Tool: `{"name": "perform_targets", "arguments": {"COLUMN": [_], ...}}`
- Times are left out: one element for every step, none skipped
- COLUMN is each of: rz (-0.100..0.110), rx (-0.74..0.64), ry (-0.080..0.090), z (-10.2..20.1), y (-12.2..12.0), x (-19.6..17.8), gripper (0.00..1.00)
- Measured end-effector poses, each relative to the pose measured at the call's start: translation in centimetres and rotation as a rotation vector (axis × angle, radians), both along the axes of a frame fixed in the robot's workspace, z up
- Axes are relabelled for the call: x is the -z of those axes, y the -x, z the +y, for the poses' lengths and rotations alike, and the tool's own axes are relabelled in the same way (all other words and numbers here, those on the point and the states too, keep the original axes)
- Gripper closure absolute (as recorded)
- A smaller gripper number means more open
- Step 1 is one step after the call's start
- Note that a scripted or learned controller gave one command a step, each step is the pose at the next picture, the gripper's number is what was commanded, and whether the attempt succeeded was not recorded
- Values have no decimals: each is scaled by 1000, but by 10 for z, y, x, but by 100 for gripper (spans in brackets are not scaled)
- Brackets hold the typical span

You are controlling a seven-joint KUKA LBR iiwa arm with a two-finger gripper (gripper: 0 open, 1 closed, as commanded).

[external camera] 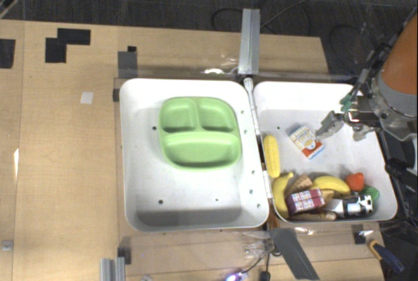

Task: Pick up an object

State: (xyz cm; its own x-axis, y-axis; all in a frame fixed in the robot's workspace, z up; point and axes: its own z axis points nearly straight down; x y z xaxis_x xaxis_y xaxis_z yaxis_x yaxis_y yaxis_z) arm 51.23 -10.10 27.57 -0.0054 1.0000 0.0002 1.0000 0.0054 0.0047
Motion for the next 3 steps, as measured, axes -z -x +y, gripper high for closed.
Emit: {"name": "perform_targets", "arguments": {"rz": [-2, -4, -1], "rx": [-226, -136, -231], "ry": [2, 3, 2], "z": [-14, -31, 13], "y": [-3, -9, -48], "x": [-90, -161, -42], "gripper": [0, 0, 0]}}
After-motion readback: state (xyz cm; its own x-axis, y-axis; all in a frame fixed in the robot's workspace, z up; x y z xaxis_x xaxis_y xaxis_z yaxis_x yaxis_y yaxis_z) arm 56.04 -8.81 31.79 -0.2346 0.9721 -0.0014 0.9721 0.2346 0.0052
